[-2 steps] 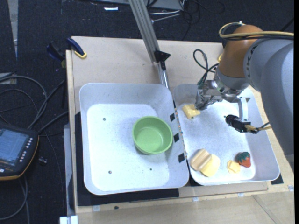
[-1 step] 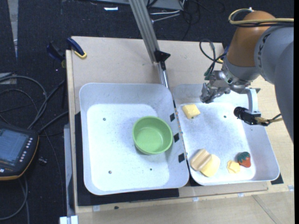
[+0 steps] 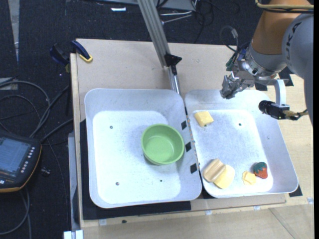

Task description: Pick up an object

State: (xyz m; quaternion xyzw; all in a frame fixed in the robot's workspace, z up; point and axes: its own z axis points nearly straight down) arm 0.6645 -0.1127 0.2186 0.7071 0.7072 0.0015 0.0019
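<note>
Nearest in the right bin (image 3: 279, 148) lie a pale yellow foam-like block (image 3: 219, 173), a small yellow piece (image 3: 249, 178) and a red-green toy (image 3: 260, 170); all look light and soft, best pinched across their narrow sides. Farther back sits a yellow chunk (image 3: 203, 118). Beyond, the end effector (image 3: 229, 91) hovers above the bin's far rim; its state cannot be told.

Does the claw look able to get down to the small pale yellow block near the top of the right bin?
Probably yes: the claw hovers near the small pale yellow block, which lies alone with nothing over it.
</note>
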